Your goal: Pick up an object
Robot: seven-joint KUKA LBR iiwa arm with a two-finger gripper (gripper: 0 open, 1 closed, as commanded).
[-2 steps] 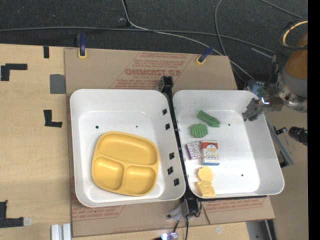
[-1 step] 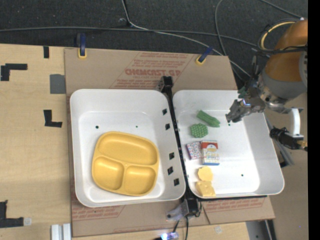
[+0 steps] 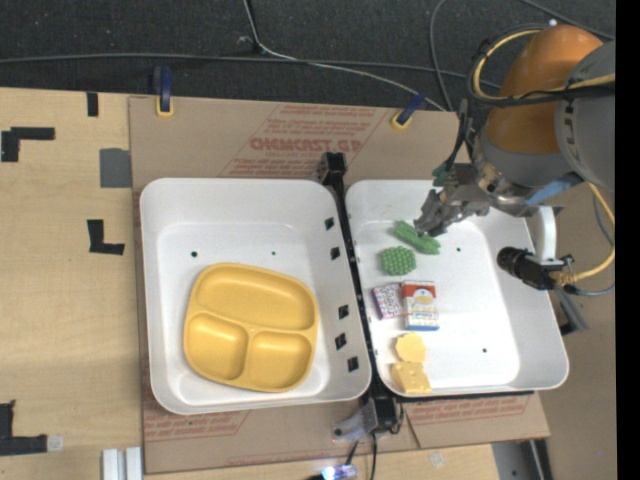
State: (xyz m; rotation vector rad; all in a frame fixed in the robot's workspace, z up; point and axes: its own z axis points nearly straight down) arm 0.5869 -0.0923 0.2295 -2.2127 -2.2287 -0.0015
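In the right bin [image 3: 520, 368] lie several small objects: a green elongated piece [image 3: 412, 236] near the back, a round green knobbly item [image 3: 397, 261], a small purple-and-white packet [image 3: 387, 300], a red-and-blue box [image 3: 421, 305] and two yellow chunks [image 3: 410, 362] by the front wall. My gripper [image 3: 436, 218] reaches in from the right and hangs right over the right end of the green elongated piece, fingers pointing down at it. Nothing is visibly lifted.
The left bin [image 3: 165, 213] holds a yellow three-compartment tray [image 3: 250, 326]. A black divider with clips [image 3: 345, 268] runs between the bins. Cables loop behind the arm, and a black fitting [image 3: 520, 264] juts over the right bin's right side.
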